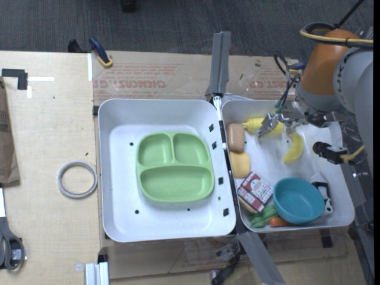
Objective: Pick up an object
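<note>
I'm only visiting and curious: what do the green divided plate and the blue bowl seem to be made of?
The green divided plate in the left white bin looks like moulded plastic: one even colour, soft rounded ridges, a dull satin sheen. The blue bowl in the right white bin also looks plastic, smooth and slightly glossy, though glazed ceramic can't be ruled out.

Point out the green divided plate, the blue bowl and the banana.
green divided plate (176, 166), camera view, centre divider
blue bowl (298, 200), camera view, inner floor
banana (294, 148), camera view, middle of its curve

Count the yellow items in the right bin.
2: a banana near the bin's right wall, and a yellow piece by the claw at the far end. More may be hidden under the arm.
</note>
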Robot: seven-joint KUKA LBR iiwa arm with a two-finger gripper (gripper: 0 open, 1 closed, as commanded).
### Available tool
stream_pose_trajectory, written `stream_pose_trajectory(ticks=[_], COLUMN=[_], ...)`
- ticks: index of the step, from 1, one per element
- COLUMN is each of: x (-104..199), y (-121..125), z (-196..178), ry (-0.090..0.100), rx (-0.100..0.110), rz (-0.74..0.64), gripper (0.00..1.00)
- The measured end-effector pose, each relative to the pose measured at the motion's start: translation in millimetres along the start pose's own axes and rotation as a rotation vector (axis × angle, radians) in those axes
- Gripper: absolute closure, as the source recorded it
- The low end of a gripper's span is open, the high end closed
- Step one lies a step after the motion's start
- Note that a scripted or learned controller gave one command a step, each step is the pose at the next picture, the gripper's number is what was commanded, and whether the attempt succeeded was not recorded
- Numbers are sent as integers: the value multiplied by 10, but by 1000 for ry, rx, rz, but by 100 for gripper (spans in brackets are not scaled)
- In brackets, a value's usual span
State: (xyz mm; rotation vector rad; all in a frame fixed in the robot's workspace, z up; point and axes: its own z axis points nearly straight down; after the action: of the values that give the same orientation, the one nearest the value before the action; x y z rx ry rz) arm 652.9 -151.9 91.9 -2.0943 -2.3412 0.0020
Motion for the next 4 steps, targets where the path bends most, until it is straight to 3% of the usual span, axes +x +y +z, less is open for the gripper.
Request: stream_pose_trajectory(ticks=[1,2,3,4], x=[-21,452,446,-207], y=[-50,-583,-583,-1465], z=[-62,4,2,-36], ry=[2,0,0,0], rx=[20,0,-1,-1], rz=[3,31,32,125], gripper=[100,100,0,0])
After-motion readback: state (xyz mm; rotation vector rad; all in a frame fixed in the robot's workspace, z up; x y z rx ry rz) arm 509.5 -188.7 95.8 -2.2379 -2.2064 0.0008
